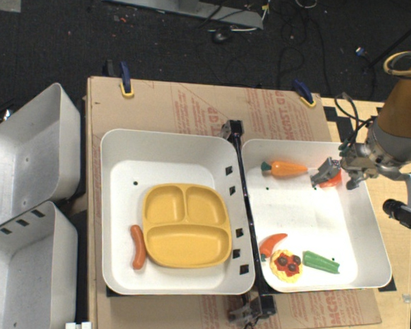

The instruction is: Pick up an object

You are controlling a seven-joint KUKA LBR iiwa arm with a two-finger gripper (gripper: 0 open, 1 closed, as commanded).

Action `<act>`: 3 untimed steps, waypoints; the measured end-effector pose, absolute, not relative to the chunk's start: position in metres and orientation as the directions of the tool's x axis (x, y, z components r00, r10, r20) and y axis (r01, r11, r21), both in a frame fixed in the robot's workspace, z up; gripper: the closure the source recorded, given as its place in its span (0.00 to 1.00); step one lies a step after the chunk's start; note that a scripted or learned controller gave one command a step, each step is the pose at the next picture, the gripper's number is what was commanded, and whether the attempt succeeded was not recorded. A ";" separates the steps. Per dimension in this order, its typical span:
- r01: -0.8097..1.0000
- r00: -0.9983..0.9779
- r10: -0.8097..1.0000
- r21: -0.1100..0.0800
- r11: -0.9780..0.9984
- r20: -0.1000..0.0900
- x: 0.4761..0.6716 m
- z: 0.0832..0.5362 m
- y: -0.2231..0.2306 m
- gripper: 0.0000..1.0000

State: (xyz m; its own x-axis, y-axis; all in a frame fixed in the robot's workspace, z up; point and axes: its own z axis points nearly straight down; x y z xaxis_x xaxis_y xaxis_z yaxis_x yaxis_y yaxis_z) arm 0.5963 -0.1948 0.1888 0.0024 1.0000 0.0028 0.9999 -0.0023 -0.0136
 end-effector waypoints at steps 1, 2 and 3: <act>1.000 -0.001 1.000 0.000 0.001 0.000 0.600 0.197 -0.194 0.00; 1.000 -0.004 1.000 -0.004 0.004 0.001 0.605 0.151 -0.192 0.00; 1.000 0.000 1.000 -0.005 0.000 0.001 0.605 0.098 -0.191 0.00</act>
State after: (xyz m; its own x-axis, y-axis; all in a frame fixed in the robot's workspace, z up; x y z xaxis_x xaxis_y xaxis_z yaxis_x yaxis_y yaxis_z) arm 0.6046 -0.1908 0.0976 -0.0001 1.0000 0.0013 1.0000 0.0001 -0.0050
